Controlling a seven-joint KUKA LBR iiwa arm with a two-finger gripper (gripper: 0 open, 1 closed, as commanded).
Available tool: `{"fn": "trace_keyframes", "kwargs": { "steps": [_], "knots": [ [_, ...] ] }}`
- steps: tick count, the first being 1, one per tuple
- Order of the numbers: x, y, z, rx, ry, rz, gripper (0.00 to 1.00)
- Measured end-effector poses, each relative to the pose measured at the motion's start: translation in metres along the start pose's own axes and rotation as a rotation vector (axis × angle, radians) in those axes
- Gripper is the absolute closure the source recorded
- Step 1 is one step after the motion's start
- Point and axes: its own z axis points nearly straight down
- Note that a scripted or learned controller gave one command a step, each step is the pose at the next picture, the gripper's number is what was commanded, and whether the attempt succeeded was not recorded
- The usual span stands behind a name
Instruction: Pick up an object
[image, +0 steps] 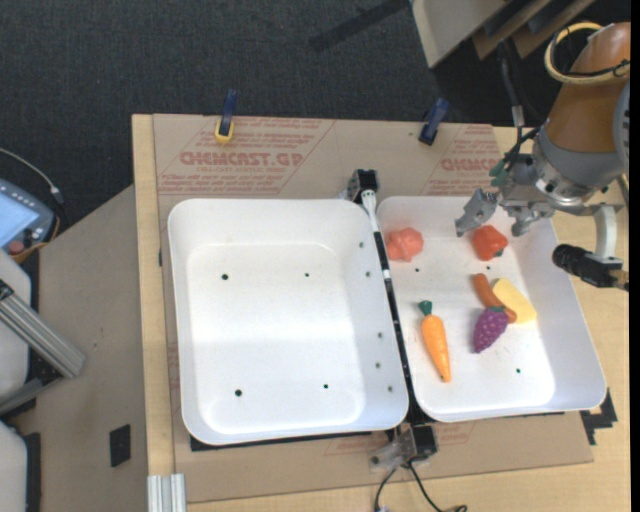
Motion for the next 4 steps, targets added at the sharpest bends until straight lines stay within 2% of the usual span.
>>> {"fn": "trace_keyframes", "kwargs": {
  "steps": [1, 2, 3, 4],
  "knots": [
    [0.024, -0.011, -0.164, -0.017, -0.003, -0.004, 0.0],
    [0.076, 0.002, -0.262, -0.016, -0.001, -0.007, 0.0],
    [0.114, 0.04, -0.339, -0.013, -0.002, -0.005, 0.0],
    [0.112, 0.039, -0.346, -0.009, -0.003, -0.002, 1.0]
  ]
}}
